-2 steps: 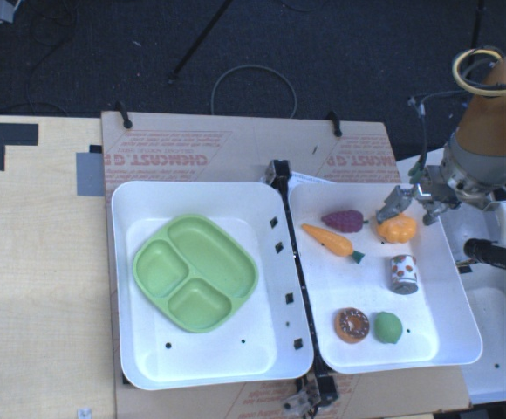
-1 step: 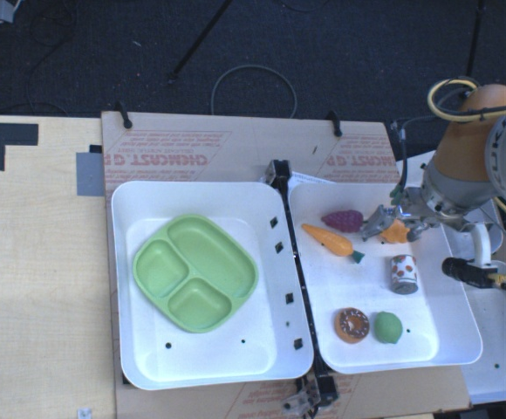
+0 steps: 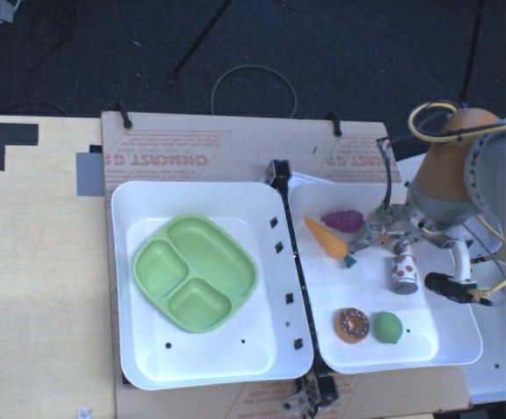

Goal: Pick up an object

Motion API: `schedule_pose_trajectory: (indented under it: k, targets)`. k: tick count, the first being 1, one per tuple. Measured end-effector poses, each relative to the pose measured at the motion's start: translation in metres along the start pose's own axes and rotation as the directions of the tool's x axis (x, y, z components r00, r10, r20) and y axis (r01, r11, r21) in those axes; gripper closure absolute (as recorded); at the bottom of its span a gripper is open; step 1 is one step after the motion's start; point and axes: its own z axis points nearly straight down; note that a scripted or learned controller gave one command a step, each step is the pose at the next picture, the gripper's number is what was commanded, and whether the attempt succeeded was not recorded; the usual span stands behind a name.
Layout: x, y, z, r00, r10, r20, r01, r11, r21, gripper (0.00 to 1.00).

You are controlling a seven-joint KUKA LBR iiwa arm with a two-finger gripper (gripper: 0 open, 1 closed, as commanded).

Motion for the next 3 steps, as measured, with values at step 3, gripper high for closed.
schedule_pose_trajectory:
  k: [3]
  targets:
    - [0.006,-0.001,-0.103,1.0,-0.002,0.002,0.002,1.0,-0.009,1.0]
